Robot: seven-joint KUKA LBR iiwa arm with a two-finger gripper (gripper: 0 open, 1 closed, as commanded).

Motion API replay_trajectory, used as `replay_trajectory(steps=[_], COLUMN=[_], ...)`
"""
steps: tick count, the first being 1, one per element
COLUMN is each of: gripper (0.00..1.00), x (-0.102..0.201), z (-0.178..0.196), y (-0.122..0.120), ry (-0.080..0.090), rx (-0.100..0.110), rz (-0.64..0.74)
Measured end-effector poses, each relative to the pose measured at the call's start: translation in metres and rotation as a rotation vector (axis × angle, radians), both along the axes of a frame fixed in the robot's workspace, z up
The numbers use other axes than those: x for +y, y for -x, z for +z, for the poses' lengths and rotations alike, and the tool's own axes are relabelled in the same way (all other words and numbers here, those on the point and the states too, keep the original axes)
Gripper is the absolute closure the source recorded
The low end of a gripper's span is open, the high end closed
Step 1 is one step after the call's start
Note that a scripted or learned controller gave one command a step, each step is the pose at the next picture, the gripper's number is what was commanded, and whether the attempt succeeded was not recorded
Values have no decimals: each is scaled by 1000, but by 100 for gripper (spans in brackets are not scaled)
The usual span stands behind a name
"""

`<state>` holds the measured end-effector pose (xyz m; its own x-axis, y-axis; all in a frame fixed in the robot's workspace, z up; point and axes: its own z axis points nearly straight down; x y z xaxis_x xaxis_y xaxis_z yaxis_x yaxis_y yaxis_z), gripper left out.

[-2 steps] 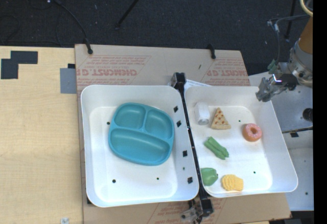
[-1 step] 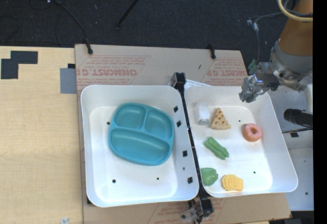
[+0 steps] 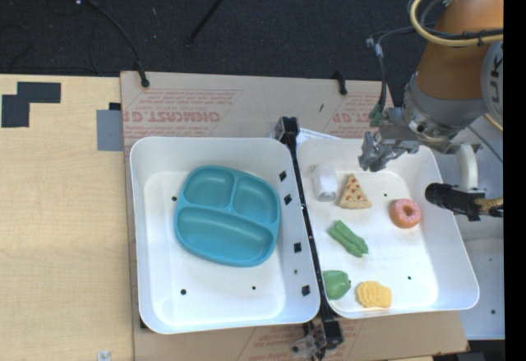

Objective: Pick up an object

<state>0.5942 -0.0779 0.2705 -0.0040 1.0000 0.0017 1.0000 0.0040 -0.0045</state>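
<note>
**Right bin contents, pincer above far edge**

Near: corn piece [image 3: 374,294], green pepper [image 3: 335,283]. Middle: bean pod [image 3: 349,238], long axis slanting near-right; doughnut [image 3: 405,213]; pizza slice [image 3: 354,193], tip pointing far; white cylinder [image 3: 327,182]. Far: pincer [image 3: 371,160], grip state indiscernible, above the right bin [image 3: 448,269]. Arm [image 3: 452,55] enters from right, angled downward.

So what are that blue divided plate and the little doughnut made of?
The blue divided plate looks like moulded plastic: one even teal colour, smooth rounded compartments, a soft sheen. The doughnut looks like a toy, probably plastic or rubber, with flat pink icing colour; it is too small to tell which.
</note>
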Motion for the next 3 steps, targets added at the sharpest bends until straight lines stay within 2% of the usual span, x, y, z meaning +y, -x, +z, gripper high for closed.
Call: replay_trajectory(steps=[2,3], gripper=[100,100], x=[118,168], z=[-26,-22], y=[-14,-10], ry=[0,1], rx=[-1,-1], rz=[1,1])
